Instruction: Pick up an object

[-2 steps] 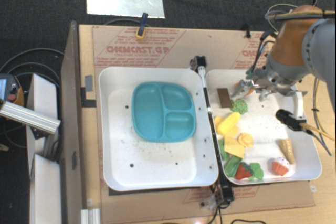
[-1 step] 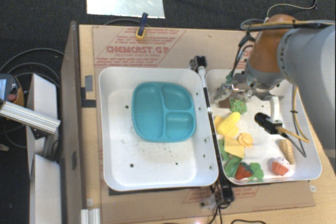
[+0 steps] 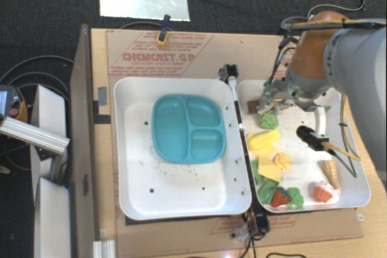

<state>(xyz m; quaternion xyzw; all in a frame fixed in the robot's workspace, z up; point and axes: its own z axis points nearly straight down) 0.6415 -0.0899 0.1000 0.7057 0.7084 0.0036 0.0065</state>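
Toys fill right bin [image 3: 363,190]; teal tray [image 3: 187,129] in left bin [image 3: 130,148]; gripper [image 3: 268,107] fingers' state unclear.

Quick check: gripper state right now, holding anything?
Gripper: cannot be told; it sits low in the right bin, just above the green broccoli-like toy.

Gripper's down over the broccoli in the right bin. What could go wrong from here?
1. The gripper sits right above the broccoli, close to the divider and bin wall, so it may clip them.
2. The banana lies just beside the broccoli, so a grasp could catch or shove it.
3. The toys are crowded, so lifting one may drag the others.
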